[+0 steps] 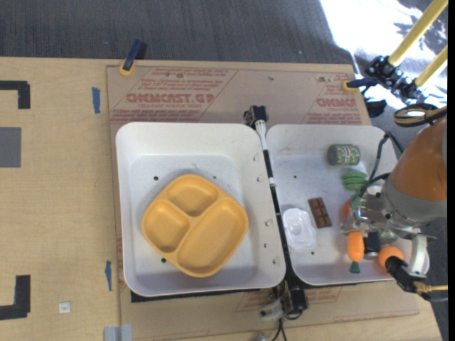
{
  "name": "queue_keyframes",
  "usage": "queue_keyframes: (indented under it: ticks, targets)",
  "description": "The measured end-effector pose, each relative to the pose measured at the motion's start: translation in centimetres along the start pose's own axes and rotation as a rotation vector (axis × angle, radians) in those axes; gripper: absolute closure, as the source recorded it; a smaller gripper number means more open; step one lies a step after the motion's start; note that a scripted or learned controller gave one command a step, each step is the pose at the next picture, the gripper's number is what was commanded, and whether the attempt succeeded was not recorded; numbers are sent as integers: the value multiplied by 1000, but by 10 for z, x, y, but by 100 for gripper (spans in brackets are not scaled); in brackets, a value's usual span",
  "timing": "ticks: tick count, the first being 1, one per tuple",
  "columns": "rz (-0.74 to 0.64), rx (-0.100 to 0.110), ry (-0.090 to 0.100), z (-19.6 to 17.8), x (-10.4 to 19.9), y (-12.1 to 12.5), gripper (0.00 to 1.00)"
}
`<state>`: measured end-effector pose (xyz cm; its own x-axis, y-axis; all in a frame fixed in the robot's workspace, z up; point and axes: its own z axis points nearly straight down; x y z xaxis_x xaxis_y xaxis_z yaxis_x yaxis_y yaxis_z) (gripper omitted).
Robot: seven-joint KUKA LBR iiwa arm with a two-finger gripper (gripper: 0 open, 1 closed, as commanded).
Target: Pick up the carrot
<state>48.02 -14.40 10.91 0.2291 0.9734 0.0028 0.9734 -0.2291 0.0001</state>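
Observation:
The carrot (pixel 354 246) is a short orange piece with a green tip. It lies near the front edge of the right bin (pixel 313 137). My gripper (pixel 365 227) hangs directly over the carrot's upper end, at the right side of that bin. The metal wrist and the arm's orange band hide the spot where the gripper meets the carrot. I cannot make out whether the carrot is touched or lifted.
The right bin also holds a green can (pixel 343 154), a green leafy item (pixel 353 180), a brown chocolate bar (pixel 319 212), a clear cup (pixel 298 226) and a round orange thing (pixel 388 256) beside the carrot. A yellow divided plate (pixel 194 224) lies in the left bin (pixel 135 148).

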Motion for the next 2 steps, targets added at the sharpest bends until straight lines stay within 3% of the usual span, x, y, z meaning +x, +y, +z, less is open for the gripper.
queue_keyframes:
  ticks: [1,2]
  targets:
    - [206,0,-3,-118,46,-11,100]
    - [204,-2,-4,-127,46,-10,100]
